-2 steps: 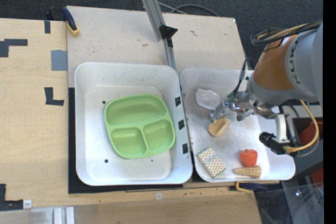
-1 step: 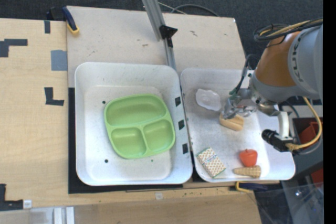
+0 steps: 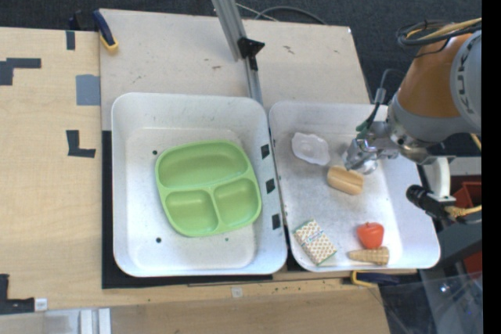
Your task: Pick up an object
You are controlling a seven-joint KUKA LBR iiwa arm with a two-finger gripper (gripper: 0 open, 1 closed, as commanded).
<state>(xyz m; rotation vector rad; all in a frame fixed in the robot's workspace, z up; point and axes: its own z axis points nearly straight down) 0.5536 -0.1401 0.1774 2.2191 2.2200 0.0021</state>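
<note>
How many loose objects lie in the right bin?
5: a clear lump upper left, a tan block under the gripper, a patterned packet, a red fruit, a cone at the front. The arm may hide more.

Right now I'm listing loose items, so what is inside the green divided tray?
Nothing shows inside the green divided tray: all three compartments look bare. It lies flat in the left bin, so whatever is beneath it is covered.

Left bin: shallow, white; holds one green three-compartment tray. Counter: light wood, with black and grey tape marks at left. Clamp: blue and yellow, at the board's far left corner. Metal pole: slanted, rising behind the bins.
</note>
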